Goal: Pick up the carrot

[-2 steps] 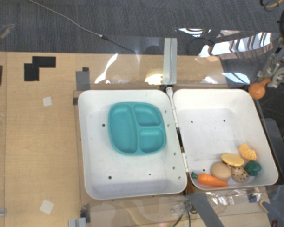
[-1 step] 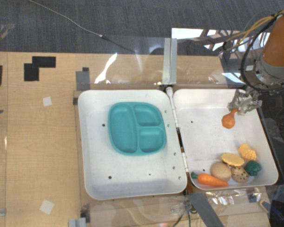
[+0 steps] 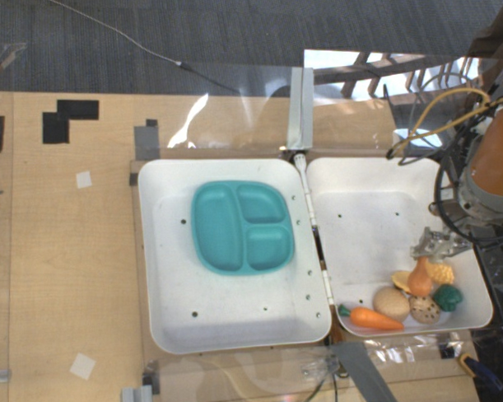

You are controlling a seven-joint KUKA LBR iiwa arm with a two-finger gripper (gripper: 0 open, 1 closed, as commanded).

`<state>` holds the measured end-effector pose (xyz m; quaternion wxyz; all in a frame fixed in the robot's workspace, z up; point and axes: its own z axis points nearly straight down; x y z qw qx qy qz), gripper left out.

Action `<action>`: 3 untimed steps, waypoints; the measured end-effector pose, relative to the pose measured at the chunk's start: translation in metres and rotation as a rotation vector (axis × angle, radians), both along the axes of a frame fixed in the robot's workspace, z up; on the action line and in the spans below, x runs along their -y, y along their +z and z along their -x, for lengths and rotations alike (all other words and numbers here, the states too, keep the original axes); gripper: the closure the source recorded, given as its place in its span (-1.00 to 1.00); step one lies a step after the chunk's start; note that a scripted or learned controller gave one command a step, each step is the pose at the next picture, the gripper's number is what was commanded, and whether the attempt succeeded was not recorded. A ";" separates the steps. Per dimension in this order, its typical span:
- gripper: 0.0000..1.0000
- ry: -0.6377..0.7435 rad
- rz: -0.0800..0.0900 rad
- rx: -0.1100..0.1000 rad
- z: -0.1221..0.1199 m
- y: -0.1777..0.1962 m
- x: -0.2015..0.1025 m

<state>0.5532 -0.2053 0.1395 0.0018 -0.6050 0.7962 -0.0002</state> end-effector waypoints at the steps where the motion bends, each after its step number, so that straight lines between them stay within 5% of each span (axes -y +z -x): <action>1: 1.00 0.211 0.001 0.009 -0.012 0.046 -0.077; 2: 1.00 0.470 0.000 0.001 0.034 0.029 -0.112; 3: 1.00 0.286 0.009 0.012 0.055 0.188 -0.037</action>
